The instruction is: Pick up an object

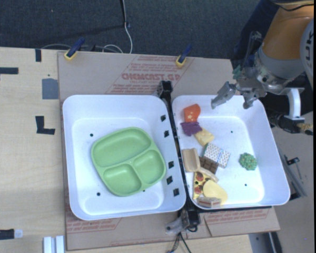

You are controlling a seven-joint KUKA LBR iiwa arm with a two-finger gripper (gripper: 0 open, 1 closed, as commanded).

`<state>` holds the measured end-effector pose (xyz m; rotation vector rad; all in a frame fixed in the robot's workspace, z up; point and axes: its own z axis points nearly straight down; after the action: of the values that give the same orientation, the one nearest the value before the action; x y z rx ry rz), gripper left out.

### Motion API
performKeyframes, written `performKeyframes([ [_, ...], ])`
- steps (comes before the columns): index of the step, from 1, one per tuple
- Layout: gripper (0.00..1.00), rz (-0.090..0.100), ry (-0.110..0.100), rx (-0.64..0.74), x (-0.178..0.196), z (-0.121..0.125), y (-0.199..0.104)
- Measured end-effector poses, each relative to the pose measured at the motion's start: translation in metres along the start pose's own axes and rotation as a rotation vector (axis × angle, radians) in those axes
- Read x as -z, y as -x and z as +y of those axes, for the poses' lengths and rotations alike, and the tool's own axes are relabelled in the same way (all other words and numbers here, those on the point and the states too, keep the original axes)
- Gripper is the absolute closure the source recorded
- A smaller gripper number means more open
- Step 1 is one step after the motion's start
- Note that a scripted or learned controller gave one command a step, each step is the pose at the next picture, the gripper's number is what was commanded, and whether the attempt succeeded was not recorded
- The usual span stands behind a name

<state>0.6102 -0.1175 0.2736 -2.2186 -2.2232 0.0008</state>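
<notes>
White plastic forms two shallow bins set side by side on a sheet of cardboard, which lies on a pale wooden bench. Two clamps, a yellow-handled clamp and a blue-handled clamp, grip the cardboard's far edge.

Inside the left bin rests a light green divided plate with three compartments, sitting near the bin's middle and slightly toward its near right corner.

Across the right bin, most of the small toy items cluster along its left wall. Near the far left corner sits an orange-red piece, with a purple piece touching it just below, then a pale yellow lump. Further toward the near edge come a tan slab, a checkered block with a brown piece against it, and what may be a pizza slice, though it is too small to be sure. A yellow rounded piece lies at the near left corner. A green broccoli-like piece sits alone, nearer the bin's right wall.

Over the right bin's far edge hovers the gripper, carried by a grey arm with an orange band. Its two fingers are spread apart, with nothing between them, well apart from the toys below.
</notes>
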Motion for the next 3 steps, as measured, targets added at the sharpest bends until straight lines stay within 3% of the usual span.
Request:
performKeyframes([
  [1, 0.00, 0.002, -0.009, 0.001, -0.096, 0.007, -0.031],
  [2, 0.00, -0.002, -0.001, -0.001, -0.195, 0.024, -0.019],
  [3, 0.00, 0.001, -0.007, 0.003, -0.190, 0.058, -0.020],
])
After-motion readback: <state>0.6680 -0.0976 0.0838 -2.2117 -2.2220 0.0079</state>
